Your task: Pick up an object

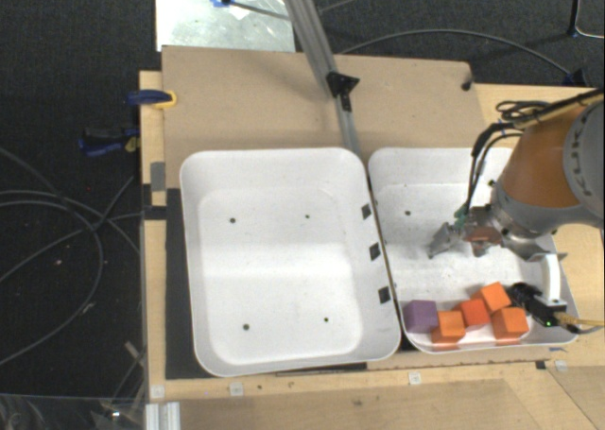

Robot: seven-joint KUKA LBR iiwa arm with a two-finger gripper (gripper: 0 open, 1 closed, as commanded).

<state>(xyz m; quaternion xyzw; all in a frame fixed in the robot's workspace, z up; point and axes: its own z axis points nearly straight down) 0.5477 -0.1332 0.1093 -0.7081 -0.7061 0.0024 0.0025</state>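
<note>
Two white bins sit on the tabletop. The right bin holds four orange blocks and one purple block along its near edge. The claw hovers above them; its state cannot be told.

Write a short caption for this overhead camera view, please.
Robot arm reaching into the right bin, above a purple block and orange blocks.
</note>
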